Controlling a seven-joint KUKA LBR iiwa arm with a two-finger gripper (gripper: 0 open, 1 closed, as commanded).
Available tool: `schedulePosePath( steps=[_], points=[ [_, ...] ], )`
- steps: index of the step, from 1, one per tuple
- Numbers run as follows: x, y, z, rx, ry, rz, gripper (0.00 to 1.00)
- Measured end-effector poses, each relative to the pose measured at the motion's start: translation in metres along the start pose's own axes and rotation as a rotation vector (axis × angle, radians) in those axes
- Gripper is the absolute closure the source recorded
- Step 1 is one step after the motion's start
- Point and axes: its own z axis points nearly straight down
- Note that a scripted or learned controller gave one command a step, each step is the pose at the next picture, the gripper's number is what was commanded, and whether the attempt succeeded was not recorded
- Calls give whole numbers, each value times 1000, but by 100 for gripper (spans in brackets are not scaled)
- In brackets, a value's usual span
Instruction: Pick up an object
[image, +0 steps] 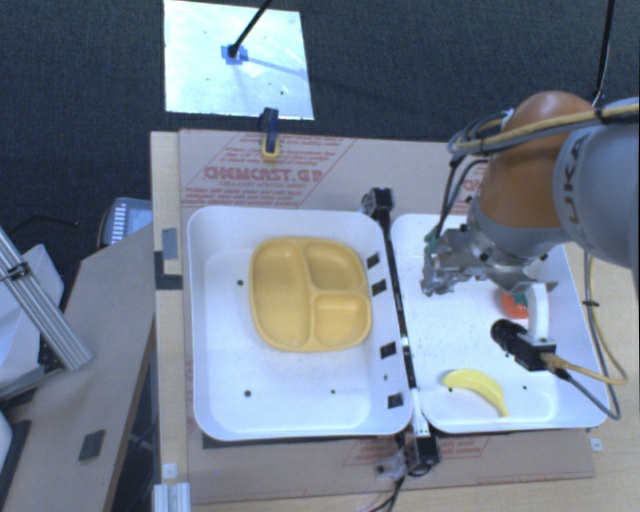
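Banana in right bin, gripper above

Grey arm from the right, wrist bent down, gripper low.

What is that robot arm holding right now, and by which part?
Cannot be told. The gripper hangs over the right bin; the banana lies apart from it on the bin floor.

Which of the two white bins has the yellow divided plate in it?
The left bin, the one farther from the arm. It holds the yellow divided plate. The right bin instead holds a banana, with the gripper above it.
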Motion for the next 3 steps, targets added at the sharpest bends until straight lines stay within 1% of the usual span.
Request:
schedulePosePath(
  steps=[1, 2, 3],
  points=[
    [50, 9, 6, 1, 0, 1, 100],
    [100, 37, -4, -2, 1, 0, 100],
    [116, 51, 7, 1, -2, 3, 100]
  ],
)
